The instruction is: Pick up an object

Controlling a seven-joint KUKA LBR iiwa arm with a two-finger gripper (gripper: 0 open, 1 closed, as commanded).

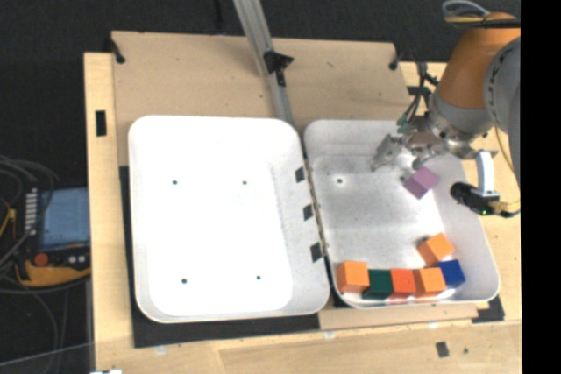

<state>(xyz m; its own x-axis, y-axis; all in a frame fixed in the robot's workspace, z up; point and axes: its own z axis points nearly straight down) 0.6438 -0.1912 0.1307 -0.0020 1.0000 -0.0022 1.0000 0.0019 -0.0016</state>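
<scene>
Two shallow white bins sit side by side on the desk (219,74), and we see the arm (478,74) reaching in from the right over the right bin (368,215). Its orange band shows above the grey wrist, and the gripper (405,151) hangs above the upper part of that bin. Its jaws look spread apart, one finger slanting toward the left and the other toward the right. A purple block (420,181) sits just below and to the right of the fingertips; we cannot tell whether it is touched by the right finger or lies loose on the bin floor, and it is not clearly between the fingers.

Along the near wall of the right bin we see a row of blocks packed close together: an orange block (353,275) at the left, a green block (379,281) next to it, then a red-orange block (403,280), another orange cube (429,279) and a blue block (451,272). One more orange piece (436,247) lies tilted just above the right end of that row.

We see the left bin (215,215) with only small dark dots on its floor. A grey metal rail (254,13) slants down from the top toward the gap between the bins. Left of the desk lies a blue box (66,216) among cables.
</scene>
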